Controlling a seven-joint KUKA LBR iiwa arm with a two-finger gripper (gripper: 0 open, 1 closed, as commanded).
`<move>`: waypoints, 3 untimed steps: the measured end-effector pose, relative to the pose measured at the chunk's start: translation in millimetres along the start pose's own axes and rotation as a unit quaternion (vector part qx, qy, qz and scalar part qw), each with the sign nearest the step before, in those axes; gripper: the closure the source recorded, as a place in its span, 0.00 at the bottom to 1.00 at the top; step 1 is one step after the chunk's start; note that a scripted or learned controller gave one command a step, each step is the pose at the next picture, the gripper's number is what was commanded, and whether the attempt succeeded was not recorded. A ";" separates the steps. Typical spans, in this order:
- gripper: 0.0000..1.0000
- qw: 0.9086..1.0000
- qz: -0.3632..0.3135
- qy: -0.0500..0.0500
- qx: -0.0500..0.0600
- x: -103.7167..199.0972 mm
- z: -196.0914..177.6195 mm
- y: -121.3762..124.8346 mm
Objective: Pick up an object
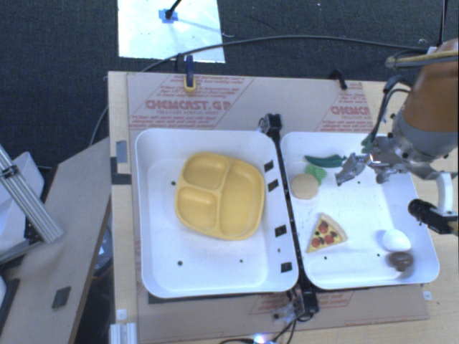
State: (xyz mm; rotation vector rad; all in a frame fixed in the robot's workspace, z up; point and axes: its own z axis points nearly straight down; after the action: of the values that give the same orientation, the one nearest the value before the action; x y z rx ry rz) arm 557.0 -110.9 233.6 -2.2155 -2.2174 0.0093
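Triangular pizza slice (327, 233), round cookie (305, 186)

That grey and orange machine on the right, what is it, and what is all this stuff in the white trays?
It is a robot arm, photographed by one camera fixed above the bench and looking down at a slant. At its end is a two-finger gripper, hanging over the right bin; nothing shows between its fingers. That bin holds toy food: a green pepper, a tan round cookie, a pizza slice, a white egg and a small brown piece. The left bin holds a yellow divided plate. Its job is to pick up one object.
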 end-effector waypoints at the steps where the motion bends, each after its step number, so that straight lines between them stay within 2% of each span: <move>1: 0.00 1.000 -0.001 -0.001 -0.005 0.2 -5.3 2.1; 3: 0.00 1.000 0.000 0.000 -0.004 7.8 106.9 17.0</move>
State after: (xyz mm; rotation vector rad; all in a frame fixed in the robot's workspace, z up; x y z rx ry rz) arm 573.0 -103.0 126.6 -2.2184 -2.2219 0.0020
